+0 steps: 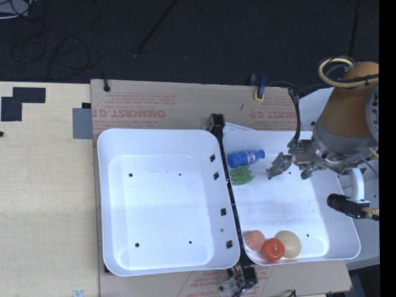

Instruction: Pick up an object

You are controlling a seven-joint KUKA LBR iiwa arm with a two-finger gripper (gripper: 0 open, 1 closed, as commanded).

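Pale wood-grain bench [43, 190] carries a brown printed cardboard sheet [161, 107] under two shallow white plastic bins; dark floor with cables lies beyond. Right-hand white bin [291, 206] is the landmark: a small blue plastic bottle [245, 158] lies on its side near the bin's far left corner, long axis across the bin, cap toward the hand [288, 166]; green mesh bit [241, 176] just beside it; red ball [272, 249], cream ball [288, 243] and pink piece [253, 238] at the near edge. Hand hovers over the bin's far side, fingers apart, gripping nothing.

cardboard sheet [161, 104] under both bins | grey block [81, 122] at its left edge | black cables [37, 17] on dark floor
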